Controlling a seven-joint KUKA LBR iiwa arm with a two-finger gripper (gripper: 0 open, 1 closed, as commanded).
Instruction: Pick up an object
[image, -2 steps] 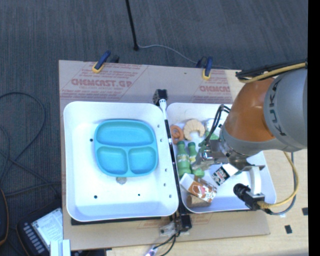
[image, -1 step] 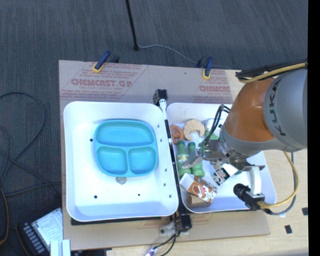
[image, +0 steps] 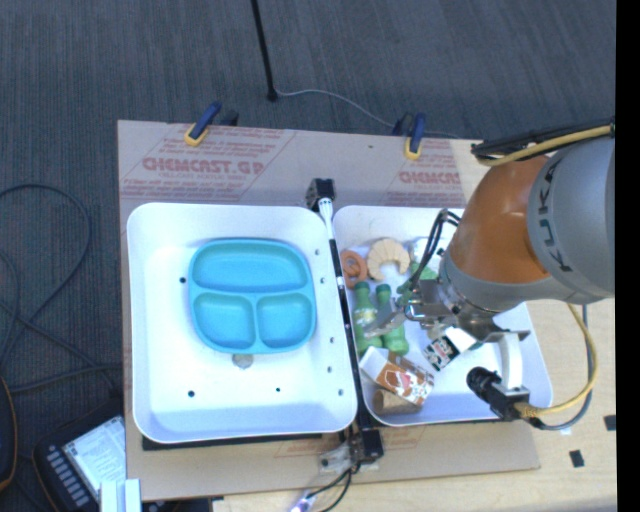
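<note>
Taking the blue divided tray (image: 251, 296) as the reference: it sits mid-floor in the left bin (image: 150, 300), with bare white floor all round it, so there's plenty of room to come down there. Right of the tray, past the black divider rail (image: 338, 290), the right bin (image: 530, 385) is cramped. Small items are piled along its tray-side wall, including a croissant-shaped piece (image: 388, 257) and a brown packet (image: 403, 384), and the arm's wrist (image: 500, 250) hangs over that bin's middle.
</note>
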